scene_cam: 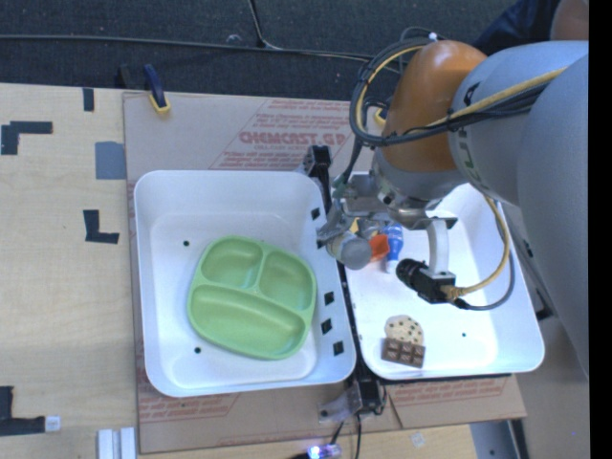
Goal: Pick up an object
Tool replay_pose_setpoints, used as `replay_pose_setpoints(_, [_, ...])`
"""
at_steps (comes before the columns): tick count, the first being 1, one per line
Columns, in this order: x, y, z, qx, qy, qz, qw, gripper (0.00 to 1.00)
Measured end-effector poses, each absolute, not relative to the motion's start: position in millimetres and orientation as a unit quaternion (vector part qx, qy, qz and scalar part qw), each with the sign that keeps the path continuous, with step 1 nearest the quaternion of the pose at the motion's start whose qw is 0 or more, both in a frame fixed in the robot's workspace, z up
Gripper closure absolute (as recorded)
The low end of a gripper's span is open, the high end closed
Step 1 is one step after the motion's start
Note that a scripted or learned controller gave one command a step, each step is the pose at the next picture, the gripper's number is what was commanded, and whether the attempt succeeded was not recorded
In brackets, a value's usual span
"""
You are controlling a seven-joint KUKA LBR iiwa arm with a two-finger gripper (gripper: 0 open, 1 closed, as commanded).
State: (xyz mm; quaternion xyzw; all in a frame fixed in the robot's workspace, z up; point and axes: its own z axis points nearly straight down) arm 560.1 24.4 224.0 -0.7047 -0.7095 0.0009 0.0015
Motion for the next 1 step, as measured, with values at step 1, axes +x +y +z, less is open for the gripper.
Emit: replay_pose_setpoints(1, [552.3,80.1,213.7,-0.705,-0.71,0.0008,0.002,1.0])
